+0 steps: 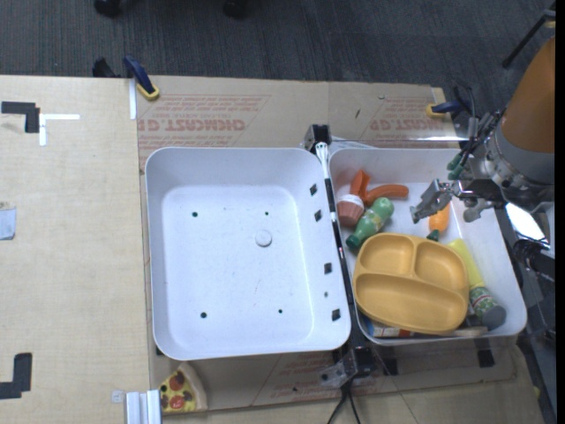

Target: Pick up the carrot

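Observation:
The carrot [388, 191] is a slim orange piece lying flat near the back of the right bin [512, 272], beside a second orange-red piece [357, 184]. My gripper [452, 208] hangs over the right side of that bin, to the right of the carrot and apart from it. It stands open, one finger [428, 203] on the left and one on the right, with nothing held between them. A small orange item [439, 223] lies just below the left finger.
A green bottle [371, 222] and a red-and-white cup [350, 208] lie close in front of the carrot. A yellow divided plate [410, 281] covers the bin's front, with a yellow bottle [472, 281] along its right. The left bin [177, 237] stands beside it.

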